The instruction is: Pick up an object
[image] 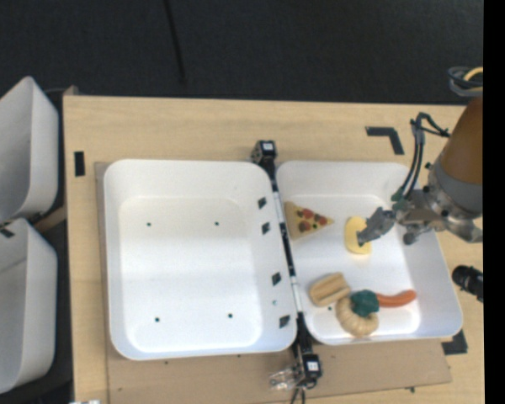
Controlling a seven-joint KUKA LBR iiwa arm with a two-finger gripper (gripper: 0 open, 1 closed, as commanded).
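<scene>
Nothing's picked up yet, far as I can see: the gripper (369, 232) sits low in the right bin (429, 305), its tip right at the yellow piece (354, 236), but can't tell if it's gripping or even touching it. The other items lie loose in that bin, i.e. pizza slice (305, 220), bread roll (328, 289), croissant (356, 321), and green piece (364, 302) w/ the orange carrot (397, 298). So the grab & lift are both left to do, I'd say, and the left bin (109, 251) isn't involved.

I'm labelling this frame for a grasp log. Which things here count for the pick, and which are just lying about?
For the pick:
gripper
yellow piece under its tip
pizza slice
bread roll
carrot
croissant
green piece
right bin

Lying about:
left bin
wooden bench
</scene>
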